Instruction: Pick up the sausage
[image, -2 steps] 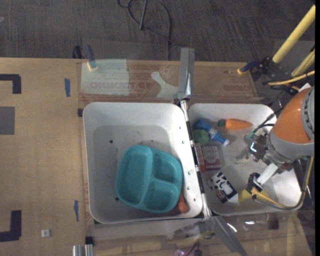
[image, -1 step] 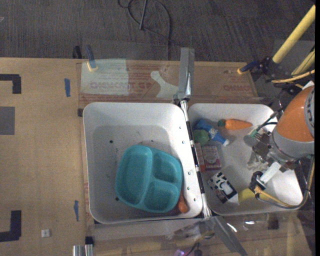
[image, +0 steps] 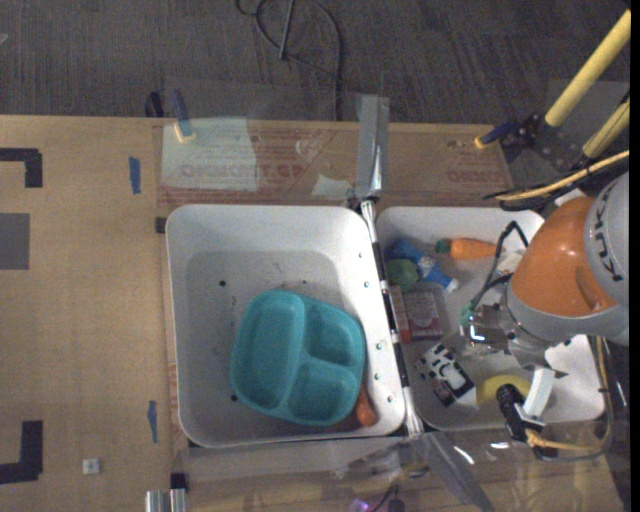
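Observation:
A small orange-brown rounded piece (image: 366, 410), which may be the sausage, lies in the left bin (image: 200, 250). It is tucked against the near right corner of the teal divided plate (image: 298, 357) and partly hidden by its rim. My gripper (image: 487, 333) hangs over the middle of the right bin (image: 575, 395), well to the right of that piece, under the grey wrist and orange band. It sits above a black-and-white item (image: 445, 370) and beside a yellow object (image: 493, 387).
The right bin also holds a blue object (image: 412, 250), a green ball (image: 402, 271), an orange carrot-like piece (image: 470, 248) and a reddish flat packet (image: 424, 310). A metal divider wall (image: 385, 310) separates the two bins.

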